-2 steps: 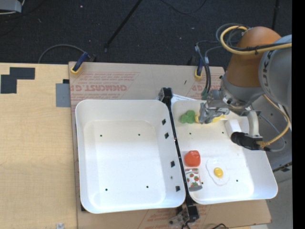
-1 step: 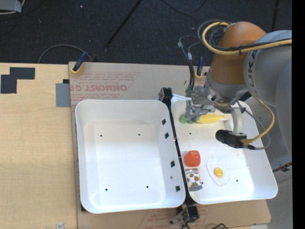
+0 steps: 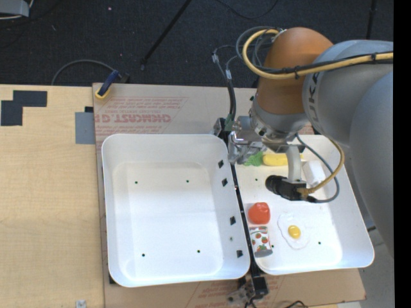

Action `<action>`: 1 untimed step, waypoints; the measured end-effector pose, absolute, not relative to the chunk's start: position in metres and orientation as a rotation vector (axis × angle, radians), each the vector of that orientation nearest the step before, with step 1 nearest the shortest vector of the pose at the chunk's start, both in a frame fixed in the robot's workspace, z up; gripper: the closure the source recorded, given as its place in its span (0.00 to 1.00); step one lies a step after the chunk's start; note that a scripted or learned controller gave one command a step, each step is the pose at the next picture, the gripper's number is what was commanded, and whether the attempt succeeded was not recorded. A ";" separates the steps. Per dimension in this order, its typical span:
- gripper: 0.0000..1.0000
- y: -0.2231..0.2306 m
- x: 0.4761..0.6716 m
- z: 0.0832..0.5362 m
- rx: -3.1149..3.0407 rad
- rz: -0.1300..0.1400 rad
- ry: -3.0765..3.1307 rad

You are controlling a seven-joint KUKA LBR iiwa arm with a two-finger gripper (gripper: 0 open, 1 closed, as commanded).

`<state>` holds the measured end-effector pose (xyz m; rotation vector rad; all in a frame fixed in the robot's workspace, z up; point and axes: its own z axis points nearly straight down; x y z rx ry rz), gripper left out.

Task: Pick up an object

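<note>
My gripper (image 3: 239, 151) hangs low over the far left corner of the right bin (image 3: 350, 252), close to the wall between the two bins. Right beside it lie a green object (image 3: 254, 160) and a yellow object (image 3: 277, 160), both partly hidden by the wrist. I cannot tell whether the gripper touches the green one. Nearer the front of that bin a small carton with a red cap (image 3: 259, 226) lies along the dividing wall. A toy fried egg (image 3: 293, 231) rests flat just right of the carton.
The left bin (image 3: 112, 172) sits beside the right one, on a sheet of cardboard (image 3: 154, 111). The arm's big grey body covers the right bin's far right side. A wooden bench surface (image 3: 45, 197) extends to the left.
</note>
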<state>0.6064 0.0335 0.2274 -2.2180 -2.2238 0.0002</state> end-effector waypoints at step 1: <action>1.00 0.088 0.617 0.237 -2.217 -0.001 -2.225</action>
